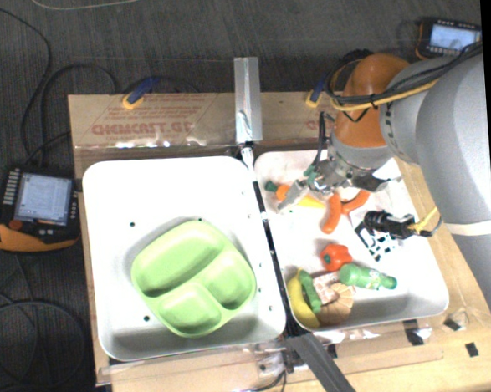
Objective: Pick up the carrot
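Camera view: the pincer (pixel 305 188) hangs over the right bin (pixel 420 292) — whether spread or pinched, I cannot tell — with the carrot (pixel 331 214) just beside it.

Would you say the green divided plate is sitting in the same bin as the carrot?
No, the green plate lies in the left bin, while the carrot lies in the right bin.

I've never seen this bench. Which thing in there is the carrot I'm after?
Look in the right bin, upper half, just below the hand. The carrot is the long, thin orange piece lying at a slant; the red-orange pepper below it is short and round.
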Motion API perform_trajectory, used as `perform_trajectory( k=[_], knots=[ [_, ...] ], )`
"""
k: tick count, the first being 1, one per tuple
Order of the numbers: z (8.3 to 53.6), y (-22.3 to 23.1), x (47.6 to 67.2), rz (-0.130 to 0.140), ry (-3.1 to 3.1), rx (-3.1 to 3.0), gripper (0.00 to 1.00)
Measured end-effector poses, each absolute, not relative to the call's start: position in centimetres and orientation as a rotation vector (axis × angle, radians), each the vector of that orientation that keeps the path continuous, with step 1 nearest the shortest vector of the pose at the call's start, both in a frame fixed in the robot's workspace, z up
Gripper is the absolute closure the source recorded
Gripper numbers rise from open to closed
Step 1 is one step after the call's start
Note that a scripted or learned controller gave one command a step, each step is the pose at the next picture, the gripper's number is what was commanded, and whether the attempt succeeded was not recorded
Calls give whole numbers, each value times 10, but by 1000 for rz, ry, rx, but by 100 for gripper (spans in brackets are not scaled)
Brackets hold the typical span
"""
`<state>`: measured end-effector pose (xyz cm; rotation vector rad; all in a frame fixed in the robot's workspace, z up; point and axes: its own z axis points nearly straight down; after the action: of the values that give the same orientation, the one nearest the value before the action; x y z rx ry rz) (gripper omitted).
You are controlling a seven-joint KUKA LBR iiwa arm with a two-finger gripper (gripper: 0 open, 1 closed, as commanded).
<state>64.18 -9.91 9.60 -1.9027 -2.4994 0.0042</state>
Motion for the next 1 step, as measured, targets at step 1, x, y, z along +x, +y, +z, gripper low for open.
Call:
perform_trajectory(
  k=[1],
  knots=[
    [104,-98,642,3,-2499,-1899,100]
  ],
)
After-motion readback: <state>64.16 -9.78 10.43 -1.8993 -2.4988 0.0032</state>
